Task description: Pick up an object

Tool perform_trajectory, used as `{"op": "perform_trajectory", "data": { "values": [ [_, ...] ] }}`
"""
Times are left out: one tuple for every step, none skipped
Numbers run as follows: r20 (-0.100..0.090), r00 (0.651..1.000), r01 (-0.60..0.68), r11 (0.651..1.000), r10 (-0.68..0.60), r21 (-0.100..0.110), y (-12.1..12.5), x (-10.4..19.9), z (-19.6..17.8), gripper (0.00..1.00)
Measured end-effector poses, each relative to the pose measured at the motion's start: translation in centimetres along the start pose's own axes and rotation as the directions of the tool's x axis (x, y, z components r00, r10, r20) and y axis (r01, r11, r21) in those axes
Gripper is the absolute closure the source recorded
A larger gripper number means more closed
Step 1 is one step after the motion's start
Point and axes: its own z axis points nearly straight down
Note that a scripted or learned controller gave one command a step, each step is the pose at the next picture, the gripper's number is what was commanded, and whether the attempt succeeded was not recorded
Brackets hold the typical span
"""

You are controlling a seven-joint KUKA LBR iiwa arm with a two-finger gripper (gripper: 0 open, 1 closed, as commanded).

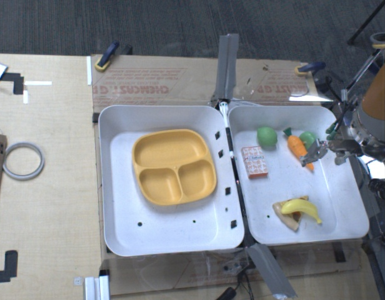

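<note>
Mostly smooth, curved yellow banana

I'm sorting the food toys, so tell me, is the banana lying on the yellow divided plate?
No, the banana lies in the right bin, while the yellow plate sits in the left bin.

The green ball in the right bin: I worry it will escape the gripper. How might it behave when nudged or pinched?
The green ball looks round and smooth, so it probably rolls if nudged. It lies apart from the small box, so nothing would stop it. Fingers may slip off its curve.
</note>
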Motion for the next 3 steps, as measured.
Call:
{"op": "perform_trajectory", "data": {
  "values": [
    [0.002, 0.952, -0.306, 0.952, 0.306, -0.002, 5.2, 0.1, -4.1, 0.0],
    [0.0, 0.994, -0.112, 0.994, 0.112, -0.002, 2.2, -1.1, 10.4, 0.0],
    [0.001, 0.987, -0.161, 0.987, 0.161, -0.003, 6.9, -1.4, 10.4, 0.0]
  ]
}}
